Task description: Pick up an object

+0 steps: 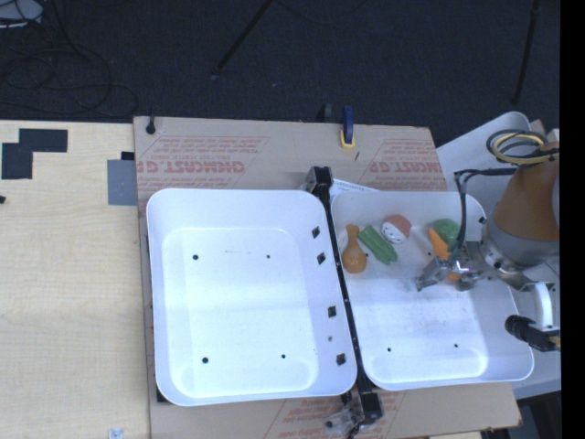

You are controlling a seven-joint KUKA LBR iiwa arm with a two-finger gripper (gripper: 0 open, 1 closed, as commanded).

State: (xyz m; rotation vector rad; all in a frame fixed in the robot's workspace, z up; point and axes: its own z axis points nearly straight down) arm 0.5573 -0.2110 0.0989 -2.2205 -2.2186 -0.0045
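Observation:
Several small objects lie in the far part of the right bin [512,366]: a brown pear-shaped piece [354,251], a green cucumber-like piece [377,244], a red and white piece [396,229], an orange carrot-like piece [439,242] and a green piece [446,229]. My gripper [442,275] is low over the right bin, just in front of the carrot-like piece and right beside it. Whether it touches that piece is unclear. The arm's orange band [532,202] rises behind it on the right.
The left bin [157,245] stands beside the right one, with a black divider strip [331,273] between them. Cardboard [228,158] lies under both bins. Cables [512,144] loop near the arm at the right.

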